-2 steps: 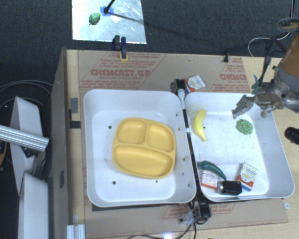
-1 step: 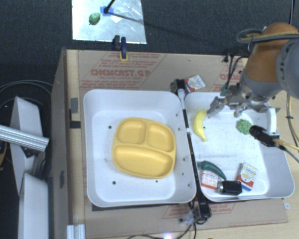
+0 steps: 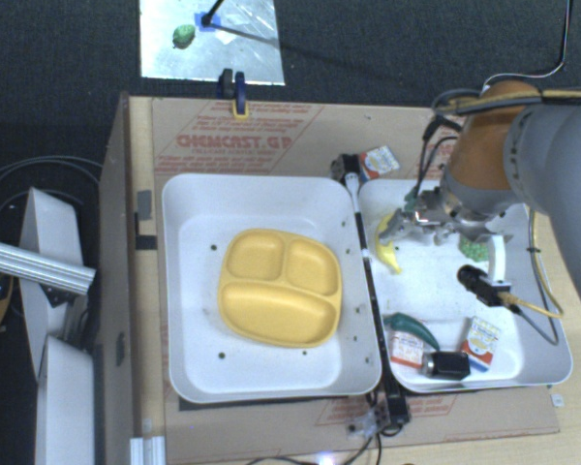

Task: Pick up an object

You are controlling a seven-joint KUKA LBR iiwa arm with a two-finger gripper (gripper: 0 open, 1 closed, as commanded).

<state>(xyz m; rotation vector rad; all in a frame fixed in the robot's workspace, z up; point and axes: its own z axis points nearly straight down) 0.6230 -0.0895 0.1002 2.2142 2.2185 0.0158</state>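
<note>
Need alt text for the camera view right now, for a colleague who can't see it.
The gripper hovers low over the right bin, near a small yellow item. The left bin holds a yellow divided plate.

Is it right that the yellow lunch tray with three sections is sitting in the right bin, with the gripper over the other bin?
Not quite. The camera view shows the yellow tray in the left bin, not the right one. The gripper is over the other bin, the right bin, near a small yellow item.
</note>
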